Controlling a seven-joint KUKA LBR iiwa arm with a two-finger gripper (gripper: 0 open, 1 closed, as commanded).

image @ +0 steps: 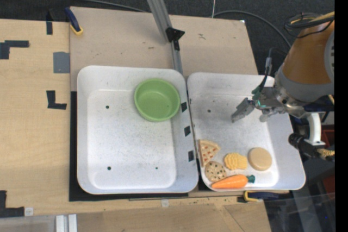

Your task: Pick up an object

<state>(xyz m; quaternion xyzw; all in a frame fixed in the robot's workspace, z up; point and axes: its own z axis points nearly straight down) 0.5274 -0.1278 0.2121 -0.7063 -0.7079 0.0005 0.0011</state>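
The gripper (244, 110) hangs over the middle of the right bin (217, 87), reaching in from the right, with bare bin floor under it. One dark finger (240, 111) pokes out toward the left bin (89, 117); whether the claw stands wide or narrow, I cannot tell from this angle, and nothing shows between its fingers.

Now the relation that matters: every pickable piece in the right bin lies on the near side of the claw, crowded along that bin's front wall. The round biscuit (260, 159) sits nearest, toward the front and slightly to the arm's side of the fingertips. Just beside it is the yellow ridged piece (235, 161), then the chocolate-chip cookie (215, 170) and the pizza slice (207, 150) against the wall shared with the left bin. The carrot (232, 182) lies along the front wall, its long axis running across the bin, green end toward the arm's side.

The green bowl (157, 99) sits well apart in the left bin, at its far right corner.

My read: the coming move is a shift toward the front wall, then a descent, most likely onto the biscuit.
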